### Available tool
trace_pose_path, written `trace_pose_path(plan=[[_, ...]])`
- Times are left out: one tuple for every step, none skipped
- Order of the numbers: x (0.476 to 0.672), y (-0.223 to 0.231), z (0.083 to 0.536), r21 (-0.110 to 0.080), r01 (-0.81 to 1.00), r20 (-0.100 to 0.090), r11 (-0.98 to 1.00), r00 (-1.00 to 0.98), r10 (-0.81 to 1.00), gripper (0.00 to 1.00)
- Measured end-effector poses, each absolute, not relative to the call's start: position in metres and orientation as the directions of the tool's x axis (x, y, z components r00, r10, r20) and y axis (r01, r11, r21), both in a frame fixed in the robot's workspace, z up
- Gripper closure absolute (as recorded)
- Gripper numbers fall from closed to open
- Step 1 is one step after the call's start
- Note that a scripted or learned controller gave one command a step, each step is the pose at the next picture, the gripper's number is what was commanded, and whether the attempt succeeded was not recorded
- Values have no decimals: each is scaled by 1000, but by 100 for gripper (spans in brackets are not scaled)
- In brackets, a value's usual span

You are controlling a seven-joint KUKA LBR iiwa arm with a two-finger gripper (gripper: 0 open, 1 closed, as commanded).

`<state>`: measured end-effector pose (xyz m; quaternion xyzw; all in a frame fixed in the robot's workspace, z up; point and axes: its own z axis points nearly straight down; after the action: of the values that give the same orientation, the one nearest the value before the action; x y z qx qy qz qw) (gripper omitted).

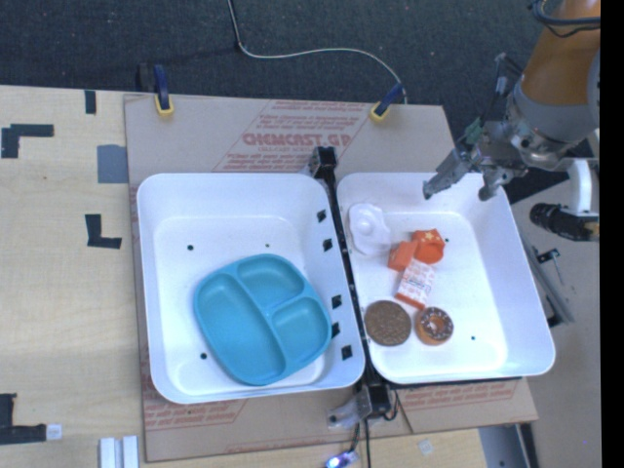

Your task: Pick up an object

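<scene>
My gripper (458,185) hangs over the back right corner of the right bin (507,261), its two fingers spread open with nothing between them. Below and to its left in that bin lie a clear white cup-like object (367,226), an orange piece (417,250), a small white and red packet (416,283), a brown cookie (388,323) and a glazed doughnut (434,326). The gripper is apart from all of them, nearest the orange piece.
The left bin (175,222) holds a blue divided plate (261,317). A black divider clip (324,160) sits between the bins at the back. Cardboard (292,135) underlies both bins, and a thin cable (292,55) loops behind.
</scene>
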<state>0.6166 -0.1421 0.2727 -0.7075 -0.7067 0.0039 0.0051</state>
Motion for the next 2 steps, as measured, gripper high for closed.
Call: trace_pose_path(plan=[[619, -142, 279, -2, 1000, 0, 2, -2, 1000, 0], [620, -140, 214, -8, 1000, 0, 1, -1, 1000, 0]])
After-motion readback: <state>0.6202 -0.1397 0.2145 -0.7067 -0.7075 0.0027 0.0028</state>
